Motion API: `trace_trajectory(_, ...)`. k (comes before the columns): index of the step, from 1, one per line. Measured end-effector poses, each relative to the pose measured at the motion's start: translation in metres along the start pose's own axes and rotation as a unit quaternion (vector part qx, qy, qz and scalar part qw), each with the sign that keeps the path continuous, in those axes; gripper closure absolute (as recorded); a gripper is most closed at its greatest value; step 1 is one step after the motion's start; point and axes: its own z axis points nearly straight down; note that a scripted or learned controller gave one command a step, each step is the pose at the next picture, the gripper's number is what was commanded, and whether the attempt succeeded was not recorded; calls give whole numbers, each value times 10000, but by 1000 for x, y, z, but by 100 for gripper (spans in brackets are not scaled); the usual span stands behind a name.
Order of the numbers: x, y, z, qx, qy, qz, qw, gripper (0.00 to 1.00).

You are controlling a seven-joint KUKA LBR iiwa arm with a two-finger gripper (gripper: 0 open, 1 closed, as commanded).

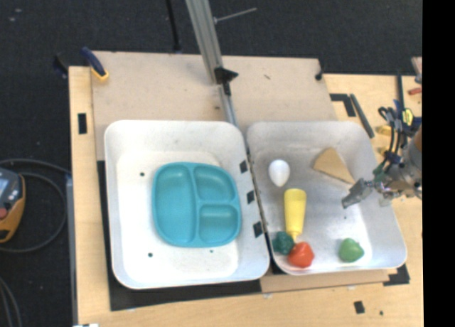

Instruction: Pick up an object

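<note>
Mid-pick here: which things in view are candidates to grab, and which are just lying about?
Candidates, right bin:
white egg
yellow bottle
tan wedge
red piece
dark green piece
green piece
gripper reaches in from the right

Lying about:
teal tray, left bin
metal post

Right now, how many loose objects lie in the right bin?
6: white egg, tan wedge, yellow piece, dark green piece, red one, green one. Small ones could be hidden.
</note>
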Motion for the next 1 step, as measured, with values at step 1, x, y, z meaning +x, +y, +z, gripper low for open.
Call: trace_trajectory(1,-2,-2,42,-2,-2,3,10000,0)
